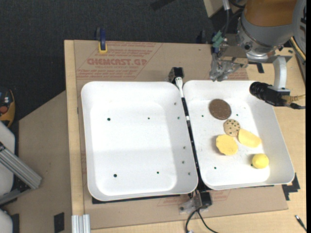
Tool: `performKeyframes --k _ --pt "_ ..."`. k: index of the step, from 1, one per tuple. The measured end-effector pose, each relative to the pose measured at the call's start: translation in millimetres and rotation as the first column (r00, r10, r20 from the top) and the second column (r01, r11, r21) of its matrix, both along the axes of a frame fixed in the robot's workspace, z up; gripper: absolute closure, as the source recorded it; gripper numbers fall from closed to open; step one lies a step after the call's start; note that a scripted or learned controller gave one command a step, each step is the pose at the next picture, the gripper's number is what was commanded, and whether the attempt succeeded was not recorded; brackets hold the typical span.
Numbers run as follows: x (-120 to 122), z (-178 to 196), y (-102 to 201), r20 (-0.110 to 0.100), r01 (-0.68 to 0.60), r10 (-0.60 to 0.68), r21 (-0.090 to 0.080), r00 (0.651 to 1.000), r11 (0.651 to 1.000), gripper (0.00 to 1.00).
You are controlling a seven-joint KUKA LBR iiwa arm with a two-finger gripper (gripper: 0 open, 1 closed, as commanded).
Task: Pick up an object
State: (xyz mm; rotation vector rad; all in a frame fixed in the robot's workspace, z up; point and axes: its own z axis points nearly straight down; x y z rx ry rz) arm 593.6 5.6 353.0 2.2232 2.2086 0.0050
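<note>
On a cardboard-topped counter (121, 57), my fingers (222, 72), spread unreadable, hover beyond the right white bin's (279, 144) far rim; the round brown disc (220, 108) inside crowds neighbours, risking a miss.

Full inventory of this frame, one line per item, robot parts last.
brown disc: 1, brown, right bin, far middle
spotted cookie: 1, tan with dark dots, right bin, just nearer than the brown disc
yellow pieces: 2, yellow, right bin centre, side by side
yellow ball: 1, yellow, right bin, near right corner
left bin: 1, white, left half of bench
right bin: 1, white, right half of bench
blue clamp: 1, blue and yellow, far left edge of board
arm: 1, grey with orange band, upper right
claw: 1, metal, above right bin's far edge
</note>
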Motion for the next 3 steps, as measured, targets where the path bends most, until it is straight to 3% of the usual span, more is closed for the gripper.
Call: performKeyframes --k 1,2,3 --pt "-16.1 -44.8 18.7 -0.014 -0.008 0.008 0.004 1.0 1.0 1.0" --pt "8.3 99.1 79.7 0.012 -0.014 0.014 0.006 1.0 1.0 1.0" --pt "-33.3 13.0 32.7 -0.018 -0.002 0.002 0.002 1.0 1.0 1.0"
